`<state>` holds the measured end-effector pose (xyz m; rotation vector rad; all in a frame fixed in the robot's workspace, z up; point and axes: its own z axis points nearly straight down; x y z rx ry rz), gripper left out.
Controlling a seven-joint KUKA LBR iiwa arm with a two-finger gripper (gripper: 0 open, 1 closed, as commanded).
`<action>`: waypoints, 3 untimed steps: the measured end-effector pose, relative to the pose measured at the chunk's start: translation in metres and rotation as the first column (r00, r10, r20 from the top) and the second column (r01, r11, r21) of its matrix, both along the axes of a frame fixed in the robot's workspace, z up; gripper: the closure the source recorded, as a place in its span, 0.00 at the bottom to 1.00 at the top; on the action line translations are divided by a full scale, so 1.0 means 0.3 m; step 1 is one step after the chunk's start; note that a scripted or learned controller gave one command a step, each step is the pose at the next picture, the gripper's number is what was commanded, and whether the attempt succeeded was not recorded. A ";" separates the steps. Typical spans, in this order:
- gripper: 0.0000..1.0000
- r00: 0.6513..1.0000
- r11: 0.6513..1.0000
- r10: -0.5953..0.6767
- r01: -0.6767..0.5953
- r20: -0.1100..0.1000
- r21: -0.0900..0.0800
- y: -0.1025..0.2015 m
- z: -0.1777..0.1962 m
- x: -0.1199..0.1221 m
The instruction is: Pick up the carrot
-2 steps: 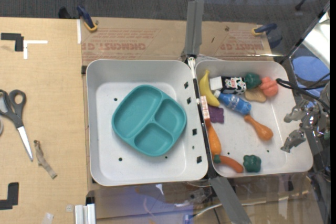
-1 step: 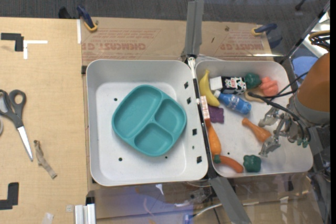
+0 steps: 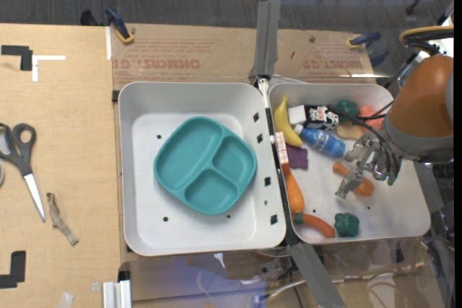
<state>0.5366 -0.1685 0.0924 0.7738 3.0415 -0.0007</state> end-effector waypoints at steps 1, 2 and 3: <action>0.00 0.998 0.998 -0.064 0.064 0.001 0.000 0.079 0.004 0.206; 0.00 0.850 0.850 -0.527 0.527 0.001 0.001 -0.069 0.004 0.143; 0.00 0.464 0.464 -0.886 0.886 -0.014 0.004 -0.153 0.020 -0.039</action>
